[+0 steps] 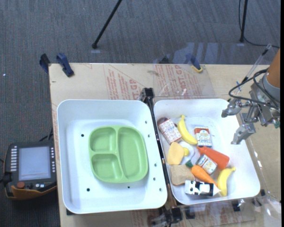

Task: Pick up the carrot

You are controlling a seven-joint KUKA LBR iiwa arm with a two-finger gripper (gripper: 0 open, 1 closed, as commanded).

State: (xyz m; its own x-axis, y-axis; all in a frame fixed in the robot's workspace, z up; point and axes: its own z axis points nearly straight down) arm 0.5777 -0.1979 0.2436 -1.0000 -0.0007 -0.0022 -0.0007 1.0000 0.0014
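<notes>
1. Left bin (66,126): a white shallow bin holding a green tray (118,153) with three compartments, nothing in them.
2. Right bin (248,174): a crowd of toy foods. A wrapped snack (169,129) and a banana (186,130) sit at 11 o'clock, a small carton (203,136) near 12, a cheese wedge (175,153) at 9, and bread (181,174) at 8.
3. The carrot (202,173) lies low in the right bin, around 6 o'clock, orange with a green stub pointing to 10. A small can (207,164) touches its upper side, a milk carton (199,188) lies just below it, and a second banana (225,178) sits beside its tip.
4. It looks like light, hard, smooth plastic, tapered, so likely to slip. The best hold, in my judgement, is across the thicker middle, fingers closing from 1 and 7 o'clock, though neighbours leave little room.
5. The gripper (240,123) hovers over the bin's rim at 2 o'clock, well apart from the carrot. Its two fingers are spread and hold nothing.
</notes>
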